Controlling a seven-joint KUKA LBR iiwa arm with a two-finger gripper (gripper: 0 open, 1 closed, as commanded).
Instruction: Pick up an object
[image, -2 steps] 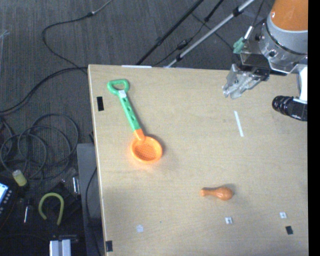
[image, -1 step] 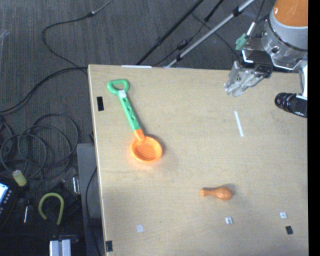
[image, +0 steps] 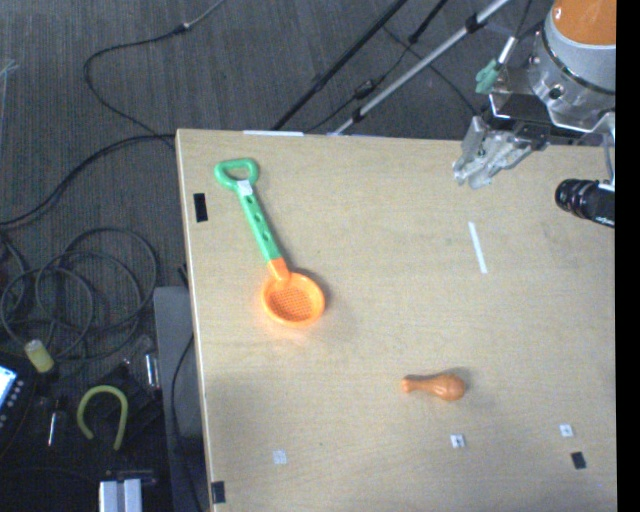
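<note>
Up in the upper right of the frame, the gripper (image: 487, 160) hangs over the far edge of the bench (image: 400, 300), its pale metal fingers pointing down and to the left. Above it sits the grey wrist with the orange band (image: 585, 22) at the very top right corner. Nothing lies between the fingers, and they look drawn close together, though at this slant and size I cannot tell for sure whether the claw is clenched or released.

On the light wooden surface lie three loose things. A toy strainer spoon (image: 270, 255) rests in the upper left part of the board: its green handle, with a loop at the top end, runs down and to the right into a round orange bowl that lies near the middle left. Well apart from it, in the lower right part of the frame, a small orange pear-shaped piece (image: 437, 385) lies on its side, narrow end to the left. Between that piece and the gripper, right of centre, a thin white stick (image: 478, 247) lies almost upright in the picture, tilted slightly. All three are well clear of the gripper.

A black round part (image: 585, 200) juts in at the right edge below the wrist. Dark floor with looping black cables (image: 90, 270) borders the board on the left and top.
</note>
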